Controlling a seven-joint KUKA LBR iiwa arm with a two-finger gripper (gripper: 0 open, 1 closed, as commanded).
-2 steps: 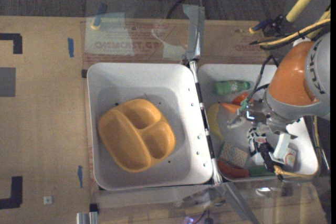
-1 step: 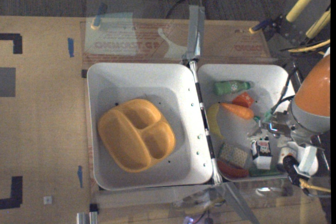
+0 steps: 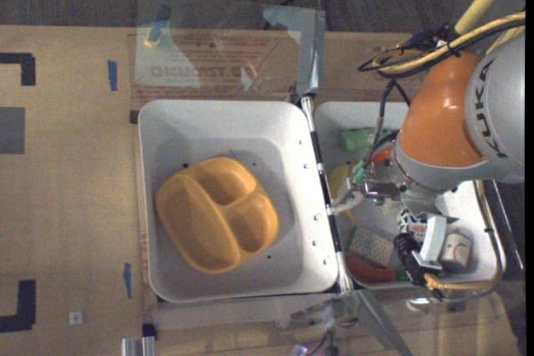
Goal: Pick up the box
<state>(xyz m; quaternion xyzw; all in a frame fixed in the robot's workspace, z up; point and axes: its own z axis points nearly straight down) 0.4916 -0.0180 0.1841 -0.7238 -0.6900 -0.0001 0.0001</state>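
Down at the near end of the right bin (image 3: pixel 467 208) we see a red thing (image 3: pixel 371 269) and a speckled pad (image 3: pixel 370 246). Farther in, the gripper (image 3: pixel 367 189) hangs low; we cannot tell if it is open or closed. Beyond it, at the far end, lies the green box (image 3: pixel 357 137), long side running left to right, near the gripper but apart from it.

In the left white bin (image 3: pixel 167 129) I see an orange three-part plate (image 3: pixel 217 214) lying flat near the middle; in the right bin (image 3: pixel 494 263) a grey speckled pad (image 3: pixel 371 244) sits beside a red thing (image 3: pixel 373 271); blue tape strips (image 3: pixel 112 75) mark the surface (image 3: pixel 67 204).
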